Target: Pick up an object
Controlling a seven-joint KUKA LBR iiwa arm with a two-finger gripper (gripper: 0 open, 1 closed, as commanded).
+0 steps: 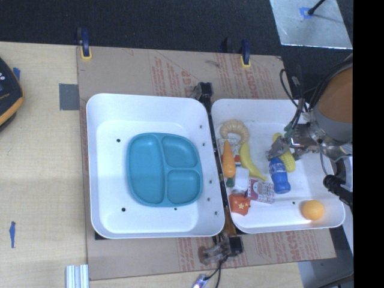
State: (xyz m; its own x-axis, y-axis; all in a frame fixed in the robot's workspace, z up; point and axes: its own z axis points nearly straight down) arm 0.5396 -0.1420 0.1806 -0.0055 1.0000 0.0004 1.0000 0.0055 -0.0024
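The likeliest failure from here is a poor pick in the crowded right-hand shallow white bin (336, 221). The pincer (292, 143) hangs over the bin's right-centre part, just above a small yellow corn-cob toy (287, 159) and a blue plastic bottle with a white cap (279, 176), which lie touching each other. Coming down between them, it could nudge one aside or catch both, and a round bottle may well slip away. I cannot tell whether the pincer is apart or together; its metal parts blur into the clutter beneath, and nothing is plainly seen held in it.

Other candidates lie left of these: a yellow toy banana (248, 159), an orange toy carrot (228, 161), a beige ring-shaped toy (234, 128), a red packet (239, 204) and a crumpled white wrapper (261, 191), all packed close. An orange ball (312, 210) sits apart near the lower right corner, an easier target though apt to roll.

The grey arm with its orange band (336, 101) enters from the right edge of the frame, wrist bent down toward the bin. The left-hand white bin (102, 161) holds a blue divided plastic plate (163, 168).
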